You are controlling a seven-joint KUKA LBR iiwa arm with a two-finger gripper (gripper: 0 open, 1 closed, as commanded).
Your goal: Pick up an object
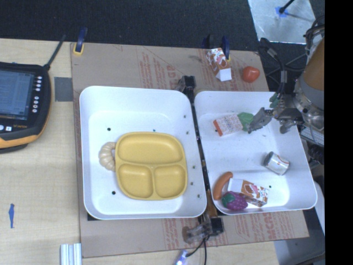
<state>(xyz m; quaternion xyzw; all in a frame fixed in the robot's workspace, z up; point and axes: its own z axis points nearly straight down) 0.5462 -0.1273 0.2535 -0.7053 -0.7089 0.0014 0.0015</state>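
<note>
Hand (271, 120) spread wide over right bin (309, 187), nothing between fingers; arm cut off at right edge.

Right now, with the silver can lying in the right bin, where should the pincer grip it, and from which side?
Grip the silver can across its round body, coming straight down from above. It lies on its side, apart from the other items on the right bin floor, so both fingers have room beside it. I'd close across the curved sides, not the ends.
</note>
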